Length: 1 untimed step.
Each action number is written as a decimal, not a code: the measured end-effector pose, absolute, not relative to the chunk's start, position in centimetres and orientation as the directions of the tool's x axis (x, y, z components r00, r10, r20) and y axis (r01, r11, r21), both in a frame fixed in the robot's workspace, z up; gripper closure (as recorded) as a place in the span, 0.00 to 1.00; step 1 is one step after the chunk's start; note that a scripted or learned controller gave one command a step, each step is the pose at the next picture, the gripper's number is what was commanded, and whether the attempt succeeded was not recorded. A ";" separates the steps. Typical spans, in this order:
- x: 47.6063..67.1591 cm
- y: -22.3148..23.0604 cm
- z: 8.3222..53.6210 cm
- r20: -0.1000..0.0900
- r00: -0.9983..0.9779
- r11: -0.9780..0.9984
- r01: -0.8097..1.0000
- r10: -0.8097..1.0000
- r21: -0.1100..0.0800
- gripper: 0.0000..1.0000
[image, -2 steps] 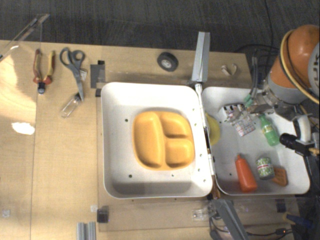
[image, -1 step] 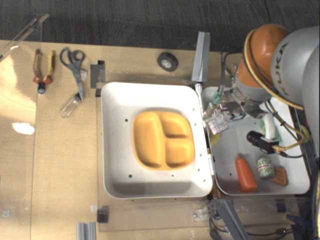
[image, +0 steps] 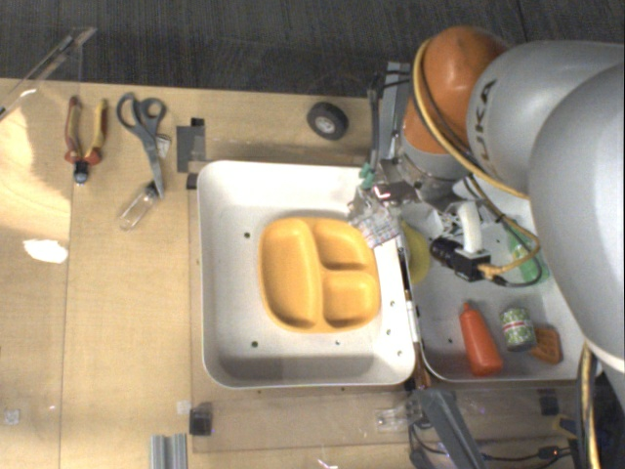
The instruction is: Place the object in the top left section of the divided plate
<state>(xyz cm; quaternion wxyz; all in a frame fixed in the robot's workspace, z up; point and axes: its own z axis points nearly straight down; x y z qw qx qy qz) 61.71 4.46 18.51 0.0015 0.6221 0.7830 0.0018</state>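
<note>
Divided plate (image: 293, 277) sits in the middle of the left bin (image: 225, 301), yellow, with one long section on its left and two smaller ones on its right; all three look bare to me.

Nearest the camera, in the right bin (image: 444, 358), I see an orange bottle-shaped item (image: 479, 340) and a green can (image: 518, 328), and further up a yellow-green item (image: 418, 252) against the wall between the bins.

Beyond those, the gripper (image: 379, 203) hangs over the plate's far right corner, close to the bin wall. A small grey patterned piece (image: 373, 227) shows just under it, touching or overlapping the plate's rim. I cannot tell whether that is the object or part of the tool, nor whether the gripper is open or closed, so I will not count anything as held.

If it is carrying, I judge the job as a carry across the plate. I would move left and keep height over the ridges. I would let go only when centred over the far end of the long section, low enough that nothing bounces out.

Farthest off, a tape roll (image: 328, 120), scissors (image: 146, 135) and pliers (image: 83, 135) lie on the bench, well clear.
</note>
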 end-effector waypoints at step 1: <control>61.7 4.4 18.5 0.000 -0.226 0.226 0.974 0.974 0.005 0.00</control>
